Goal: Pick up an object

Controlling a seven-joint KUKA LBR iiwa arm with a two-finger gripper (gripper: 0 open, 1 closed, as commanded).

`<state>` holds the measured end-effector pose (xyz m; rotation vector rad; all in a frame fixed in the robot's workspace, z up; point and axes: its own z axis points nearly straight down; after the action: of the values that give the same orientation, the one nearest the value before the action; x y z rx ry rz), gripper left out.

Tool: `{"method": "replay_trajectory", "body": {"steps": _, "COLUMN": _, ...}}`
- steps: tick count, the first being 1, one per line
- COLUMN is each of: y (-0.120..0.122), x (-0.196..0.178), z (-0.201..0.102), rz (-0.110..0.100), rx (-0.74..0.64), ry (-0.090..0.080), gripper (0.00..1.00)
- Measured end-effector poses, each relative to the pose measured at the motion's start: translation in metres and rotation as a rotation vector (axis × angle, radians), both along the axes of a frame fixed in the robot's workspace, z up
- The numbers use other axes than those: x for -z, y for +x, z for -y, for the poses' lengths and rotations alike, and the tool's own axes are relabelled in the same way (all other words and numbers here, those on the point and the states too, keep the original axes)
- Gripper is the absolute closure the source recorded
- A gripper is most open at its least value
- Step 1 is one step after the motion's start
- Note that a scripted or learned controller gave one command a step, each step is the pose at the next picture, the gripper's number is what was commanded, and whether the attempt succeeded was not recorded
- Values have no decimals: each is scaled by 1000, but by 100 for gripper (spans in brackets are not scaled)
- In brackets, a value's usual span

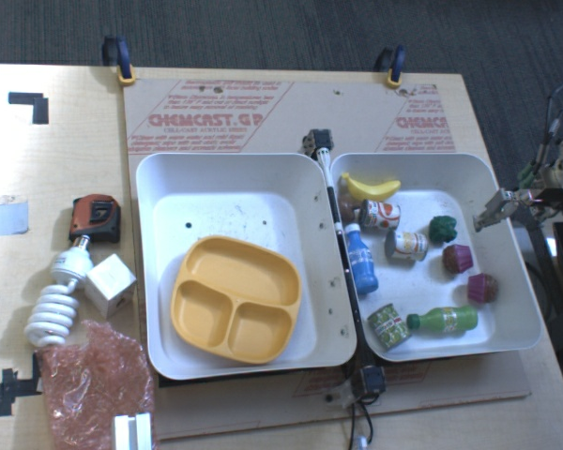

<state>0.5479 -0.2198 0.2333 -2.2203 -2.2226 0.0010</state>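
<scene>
Jaws cannot be read from this view: the gripper (pixel 493 212) sits at the right rim of the right bin (pixel 507 181), a small pale pointed shape aimed leftward over the bin's edge, and whether anything lies between its tips is too fine to tell, though nothing is visibly carried. As I judge it, the pick has not been made; every candidate lies loose on the bin floor. Nearest the gripper are a green lump (pixel 442 228), a maroon piece (pixel 457 258) just below it and a purple piece (pixel 481 288) lower still, close to the right wall. Further left sit a banana (pixel 371 188) at the top, a red-and-white can (pixel 381 215), a silver can (pixel 408 245), a blue bottle (pixel 360 260) lying along the left wall, a green can (pixel 388 326) and a green bottle (pixel 445 320) on its side near the front. The left bin (pixel 159 186) holds a yellow divided tray (pixel 235 297). What is left, by my reading, is the whole job: move in over one item, come down, close on it and lift it clear. The green lump looks the shortest reach.
</scene>
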Motion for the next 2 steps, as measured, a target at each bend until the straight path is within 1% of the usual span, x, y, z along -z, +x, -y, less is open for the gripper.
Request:
{"method": "replay_trajectory", "body": {"steps": 1, "y": 26, "x": 132, "z": -2, "rz": -4, "rx": -4, "ry": 8, "gripper": 0}}
{"method": "replay_trajectory", "body": {"steps": 2, "y": 27, "x": 121, "z": 1, "rz": 1, "rx": -4, "ry": 2, "gripper": 100}}
